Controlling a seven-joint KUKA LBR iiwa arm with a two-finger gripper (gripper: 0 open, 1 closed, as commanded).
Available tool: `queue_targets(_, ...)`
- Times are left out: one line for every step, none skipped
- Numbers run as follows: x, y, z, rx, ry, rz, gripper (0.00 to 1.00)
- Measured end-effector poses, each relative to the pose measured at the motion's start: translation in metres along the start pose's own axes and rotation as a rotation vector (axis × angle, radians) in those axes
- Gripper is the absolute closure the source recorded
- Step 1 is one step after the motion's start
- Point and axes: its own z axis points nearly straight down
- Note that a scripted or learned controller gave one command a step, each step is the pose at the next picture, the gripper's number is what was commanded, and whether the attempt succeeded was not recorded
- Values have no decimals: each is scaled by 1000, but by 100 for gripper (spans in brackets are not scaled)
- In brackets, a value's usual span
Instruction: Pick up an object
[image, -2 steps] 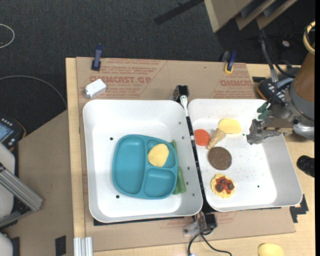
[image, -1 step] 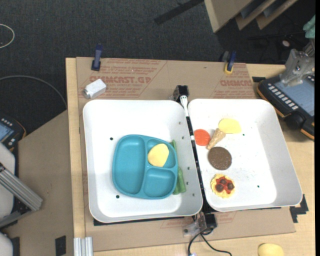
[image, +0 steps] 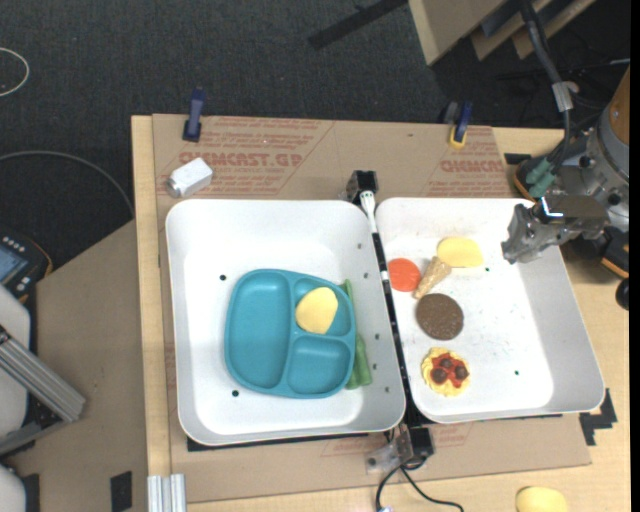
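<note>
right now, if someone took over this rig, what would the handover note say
Gripper: over the right bin's upper right corner, nothing seen between its fingers; open or shut cannot be told.
Right bin: yellow piece, orange disc, cone, brown cookie and small pizza.
Left bin: teal divided tray with a yellow item in its upper right compartment and a green strip along its right edge.
Done: nothing picked yet.
Left: choose an object, grasp it, lift it. The yellow piece looks nearest the gripper.
</note>
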Motion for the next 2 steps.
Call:
queue_targets(68,22,-105,-28,1,-10,100)
queue_targets(42,0,43,4,-2,3,100)
